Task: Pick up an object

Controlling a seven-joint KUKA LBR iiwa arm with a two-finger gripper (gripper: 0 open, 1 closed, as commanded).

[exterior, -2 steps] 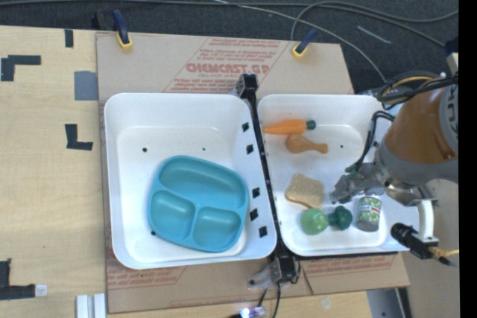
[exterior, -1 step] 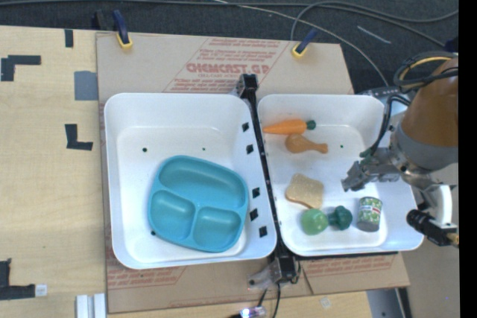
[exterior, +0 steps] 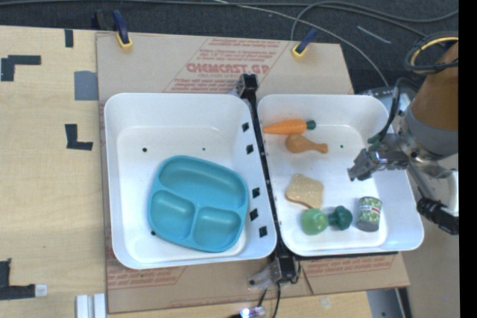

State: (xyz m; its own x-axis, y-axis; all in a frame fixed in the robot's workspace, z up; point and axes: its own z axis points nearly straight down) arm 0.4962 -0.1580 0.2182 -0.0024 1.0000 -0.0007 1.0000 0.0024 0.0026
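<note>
Can: a small can (exterior: 368, 213) with a green label stands in the right bin (exterior: 395, 238), near its front right corner; as the nearest thing to the arm, it looks the likely target.
Pincer: the pincer (exterior: 360, 168) hangs over the right side of the right bin, above and just behind the can; nothing shows between its tips, and I cannot tell how wide it is set.
Arm: the grey arm (exterior: 432, 132) with its orange band comes in from the right, across the bin's right wall.
Neighbours: a dark green piece (exterior: 340, 217) lies just beside the can on its left, then a light green ball (exterior: 314, 221); a tan wedge (exterior: 305, 191) sits a little behind them.
Further back: a carrot (exterior: 288, 127) and a brown drumstick (exterior: 305, 145) lie near the rear of the same bin, well apart from the can.
Left bin: the left bin (exterior: 119, 130) holds a blue divided tray (exterior: 198, 202).
Step in hand: lining up over one thing before coming down, as I judge it.
Doing it well: centre over the can, turn the tips so one comes down on the bin-wall side and the other in the gap beside the dark green piece, then descend straight.
Risk: crowding on the left could tip the can or catch its neighbour instead.
</note>
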